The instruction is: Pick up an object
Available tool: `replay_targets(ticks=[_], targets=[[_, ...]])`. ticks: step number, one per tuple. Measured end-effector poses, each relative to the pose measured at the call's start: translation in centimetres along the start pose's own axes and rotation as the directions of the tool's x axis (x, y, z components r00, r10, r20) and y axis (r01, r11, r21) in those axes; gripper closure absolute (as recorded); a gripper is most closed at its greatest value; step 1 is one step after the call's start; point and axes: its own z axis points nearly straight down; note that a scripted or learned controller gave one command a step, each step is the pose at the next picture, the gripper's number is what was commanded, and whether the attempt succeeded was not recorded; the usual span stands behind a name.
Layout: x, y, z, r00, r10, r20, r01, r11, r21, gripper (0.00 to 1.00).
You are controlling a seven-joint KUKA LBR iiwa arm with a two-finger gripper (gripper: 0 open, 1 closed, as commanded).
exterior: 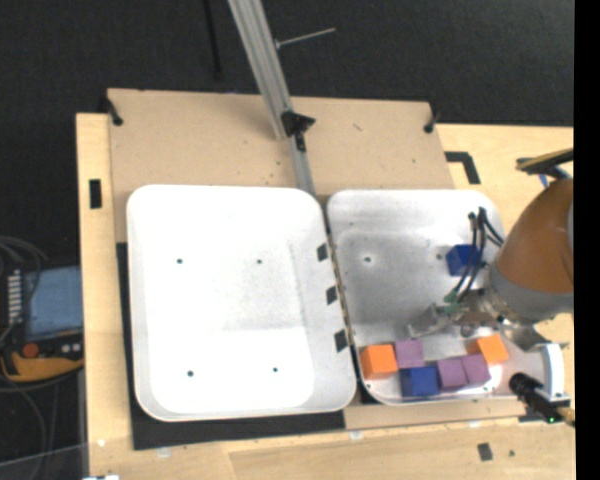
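Blocks lay clustered along the near wall of the right bin (pixel 380 218): orange block (pixel 380 359) at the left end, purple block (pixel 409 352) touching it, blue block (pixel 418 381) just below, then two more purple blocks (pixel 462 371) in a row running left-right, and a second orange block (pixel 492 348) at the right. No single block showed a clear long axis; roughly cubic. Another blue block (pixel 464 258) sat apart, farther back. Gripper (pixel 460 313) hung just above the cluster; jaw state could not be told. Left bin (pixel 230 298) beside it.
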Motion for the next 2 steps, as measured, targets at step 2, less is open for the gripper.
replay_targets(ticks=[2], targets=[[-0.9, 1.0, -5.7, 1.000, -0.001, -0.001, 0.001, 1.000, 0.006, 1.00]])
